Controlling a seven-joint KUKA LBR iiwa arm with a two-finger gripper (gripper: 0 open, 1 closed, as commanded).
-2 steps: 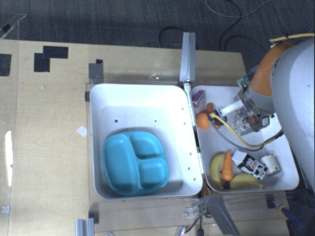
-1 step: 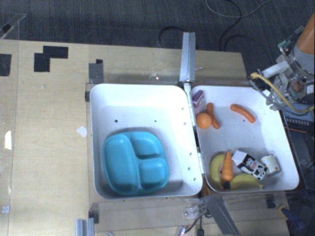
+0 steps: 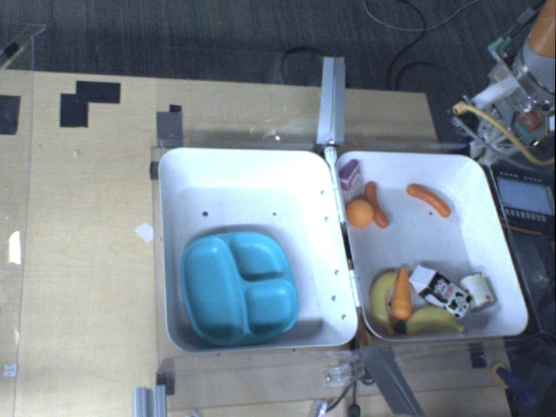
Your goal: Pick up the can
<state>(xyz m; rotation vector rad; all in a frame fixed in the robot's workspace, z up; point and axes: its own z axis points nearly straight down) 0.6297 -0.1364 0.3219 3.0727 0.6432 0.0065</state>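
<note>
Bins: we count two, a left bin (image 3: 174, 233) and a right bin (image 3: 486, 224).
Trays: we see one blue tray (image 3: 239, 289) with three compartments.
Carrots: we count two, a far carrot (image 3: 375, 205) and a near carrot (image 3: 400, 294).
Sausages: one sausage (image 3: 429, 200).
Oranges: one orange (image 3: 359, 213).
Bananas: we make out two, one banana (image 3: 380, 295) and a second banana (image 3: 434, 321).
Cartons: one purple carton (image 3: 349, 176).
Small packages: we cannot count them surely in the cluster (image 3: 450, 292).
</note>
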